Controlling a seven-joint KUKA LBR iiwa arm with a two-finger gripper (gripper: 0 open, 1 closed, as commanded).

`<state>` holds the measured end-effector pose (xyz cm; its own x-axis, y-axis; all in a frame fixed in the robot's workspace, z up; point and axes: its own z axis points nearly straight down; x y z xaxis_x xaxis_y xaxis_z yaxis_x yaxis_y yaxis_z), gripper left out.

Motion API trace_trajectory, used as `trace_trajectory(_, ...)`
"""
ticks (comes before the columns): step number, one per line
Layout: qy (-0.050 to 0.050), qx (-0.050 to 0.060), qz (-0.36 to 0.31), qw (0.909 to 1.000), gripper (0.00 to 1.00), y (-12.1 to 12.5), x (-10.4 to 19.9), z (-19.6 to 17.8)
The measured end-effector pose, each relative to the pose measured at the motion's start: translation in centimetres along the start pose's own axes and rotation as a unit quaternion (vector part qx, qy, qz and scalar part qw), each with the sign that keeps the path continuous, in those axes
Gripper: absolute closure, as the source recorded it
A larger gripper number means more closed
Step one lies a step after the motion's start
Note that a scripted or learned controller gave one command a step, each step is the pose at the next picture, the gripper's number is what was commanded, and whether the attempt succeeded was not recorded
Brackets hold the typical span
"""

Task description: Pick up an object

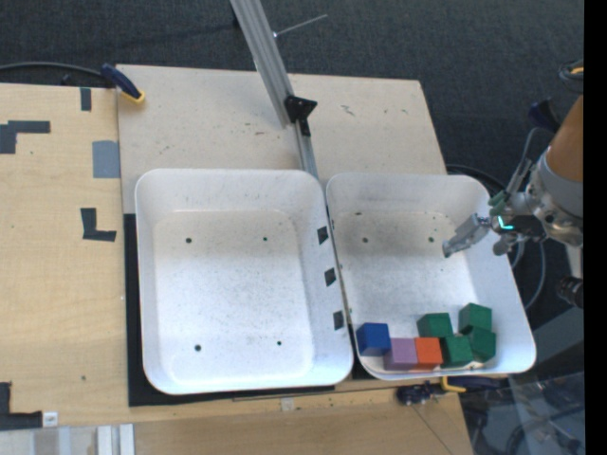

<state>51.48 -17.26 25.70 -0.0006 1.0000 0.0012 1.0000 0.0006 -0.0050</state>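
Coloured blocks [432, 341] lie well below the claw [467, 235], apart.

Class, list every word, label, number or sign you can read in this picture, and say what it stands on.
None: no readable text anywhere.
The dark patches on the wooden board are plain tape shapes, not letters.
The small black marks on the wall between the two bins are too small to read.
The coloured blocks carry no markings.
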Motion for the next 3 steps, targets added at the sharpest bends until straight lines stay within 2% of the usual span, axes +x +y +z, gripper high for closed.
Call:
trace_trajectory(1,0.000,-0.002,-0.001,1.0000,0.00,0.1,0.0,-0.2)
trace_trajectory(2,0.000,0.001,0.000,1.0000,0.00,0.7,0.8,5.7)
trace_trajectory(3,0.000,0.002,0.000,1.0000,0.00,0.2,0.7,12.1)
